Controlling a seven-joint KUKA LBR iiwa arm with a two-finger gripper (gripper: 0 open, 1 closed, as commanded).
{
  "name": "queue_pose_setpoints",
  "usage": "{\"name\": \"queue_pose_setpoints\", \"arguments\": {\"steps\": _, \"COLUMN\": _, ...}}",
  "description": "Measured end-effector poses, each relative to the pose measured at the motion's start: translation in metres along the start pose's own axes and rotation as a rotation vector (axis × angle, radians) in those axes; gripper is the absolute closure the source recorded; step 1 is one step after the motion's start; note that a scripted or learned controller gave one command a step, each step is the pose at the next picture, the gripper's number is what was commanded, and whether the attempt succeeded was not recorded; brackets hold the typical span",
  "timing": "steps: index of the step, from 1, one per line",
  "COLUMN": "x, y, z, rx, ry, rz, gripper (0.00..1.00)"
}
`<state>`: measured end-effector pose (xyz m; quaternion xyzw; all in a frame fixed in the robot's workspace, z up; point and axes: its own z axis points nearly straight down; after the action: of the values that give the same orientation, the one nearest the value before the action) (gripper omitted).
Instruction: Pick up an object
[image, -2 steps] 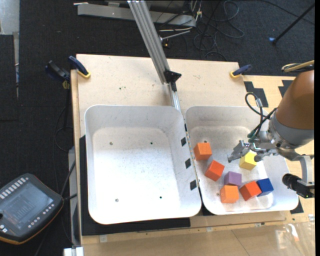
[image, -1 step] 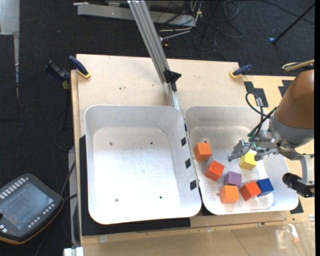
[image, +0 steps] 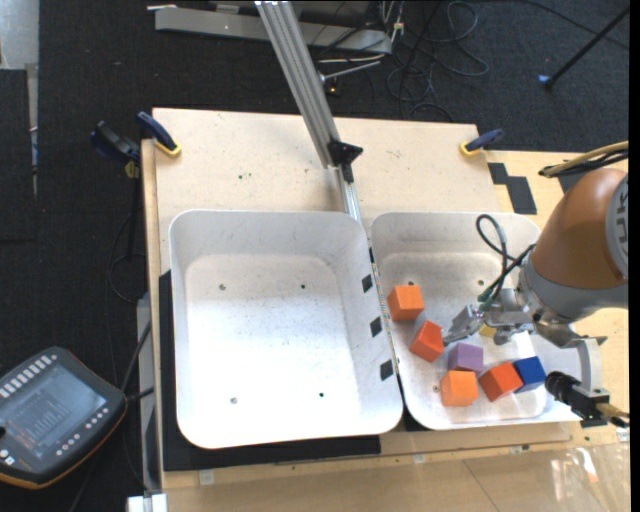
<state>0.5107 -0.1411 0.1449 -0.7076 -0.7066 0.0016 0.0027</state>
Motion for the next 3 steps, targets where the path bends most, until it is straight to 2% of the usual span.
{"name": "queue_pose_setpoints", "arguments": {"steps": 1, "x": -0.001, "y": 0.008, "z": 0.023, "rx": -0.029, "ry": -0.007, "rz": -0.003, "gripper": 0.00}}
{"name": "queue_pose_setpoints", "arguments": {"steps": 2, "x": -0.001, "y": 0.009, "z": 0.015, "rx": -0.031, "ry": -0.006, "rz": -0.002, "gripper": 1.00}}
{"name": "queue_pose_setpoints", "arguments": {"steps": 3, "x": -0.007, "y": 0.018, "z": -0.040, "rx": -0.013, "ry": -0.004, "rz": -0.004, "gripper": 1.00}}
